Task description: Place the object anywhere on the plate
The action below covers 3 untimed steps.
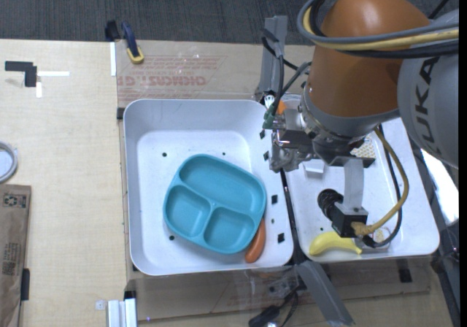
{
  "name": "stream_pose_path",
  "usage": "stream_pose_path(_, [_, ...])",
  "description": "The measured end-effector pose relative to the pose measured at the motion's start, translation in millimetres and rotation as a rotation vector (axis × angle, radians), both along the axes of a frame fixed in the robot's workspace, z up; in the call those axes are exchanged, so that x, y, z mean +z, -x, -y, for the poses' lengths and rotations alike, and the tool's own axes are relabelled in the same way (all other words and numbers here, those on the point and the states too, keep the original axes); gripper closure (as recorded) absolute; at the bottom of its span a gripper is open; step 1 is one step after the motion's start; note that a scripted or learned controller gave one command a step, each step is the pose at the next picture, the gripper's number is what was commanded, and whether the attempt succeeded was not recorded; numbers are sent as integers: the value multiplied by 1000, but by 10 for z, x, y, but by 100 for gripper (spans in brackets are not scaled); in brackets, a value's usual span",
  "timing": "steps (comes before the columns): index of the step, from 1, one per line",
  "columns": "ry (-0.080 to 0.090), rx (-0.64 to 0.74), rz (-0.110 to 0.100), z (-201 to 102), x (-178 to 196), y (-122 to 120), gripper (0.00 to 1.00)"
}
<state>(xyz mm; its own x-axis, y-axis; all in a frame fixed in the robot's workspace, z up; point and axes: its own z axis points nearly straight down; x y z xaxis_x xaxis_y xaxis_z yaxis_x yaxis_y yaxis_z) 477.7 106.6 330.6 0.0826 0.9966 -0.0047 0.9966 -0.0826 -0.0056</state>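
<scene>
A blue plate (214, 203) with three compartments lies in the left bin (146, 172). An orange carrot-like object (255, 244) rests on the bin floor against the plate's lower right rim, outside the plate. A yellow banana (334, 245) lies at the front of the right bin (416, 231). My gripper (287, 154) hangs over the wall between the two bins, above and right of the plate, mostly hidden under the orange wrist band (365, 48). I see nothing held in it.
A black fitting (336, 209) with a yellow cable hangs from the arm just above the banana. A beige patterned item (366, 149) peeks out under the wrist in the right bin. Tape roll (6, 163) and a brown packet (13, 245) lie on the bench at left.
</scene>
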Motion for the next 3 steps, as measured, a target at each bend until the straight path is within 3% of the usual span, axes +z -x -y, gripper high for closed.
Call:
stream_pose_path(1, [-2, 83, 5, 184, 125, -8, 100])
stream_pose_path(2, [-1, 55, 1, -567, -664, 6, 100])
stream_pose_path(3, [-2, 45, 1, 117, -729, 2, 100])
